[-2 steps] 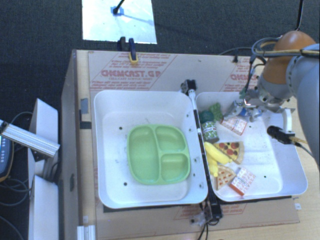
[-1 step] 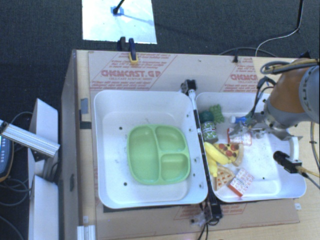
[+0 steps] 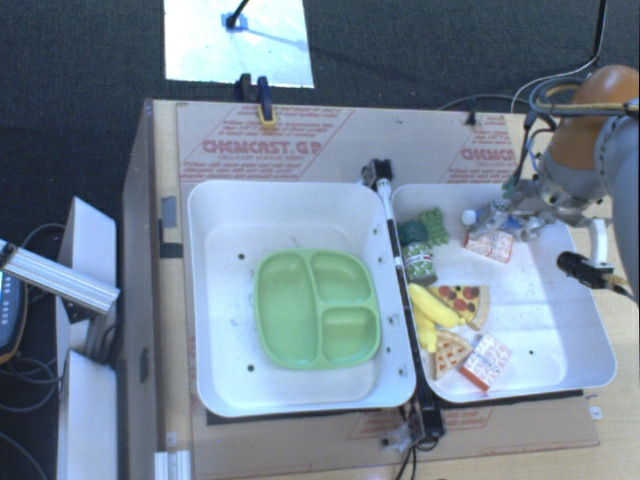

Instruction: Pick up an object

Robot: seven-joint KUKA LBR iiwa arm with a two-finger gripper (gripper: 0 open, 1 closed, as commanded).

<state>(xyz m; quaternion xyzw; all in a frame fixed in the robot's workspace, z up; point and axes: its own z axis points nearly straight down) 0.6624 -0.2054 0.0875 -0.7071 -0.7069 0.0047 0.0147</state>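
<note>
The end effector (image 3: pixel 510 218) hung low over the right bin (image 3: pixel 575 353), touching or just above a small red-and-white carton (image 3: pixel 489 245) near the far wall; I cannot tell how it was set. Nothing looked lifted, so the pick remained undone.

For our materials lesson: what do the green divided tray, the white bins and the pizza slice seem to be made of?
The green divided tray looks like moulded plastic: uniform colour, smooth rounded compartments, soft sheen. The two shallow white bins also look like plastic, matte, with rounded moulded rims. The pizza slice is probably a plastic or rubber toy, judging by its flat, bright printed-looking colours; the view is too coarse to be sure.
</note>
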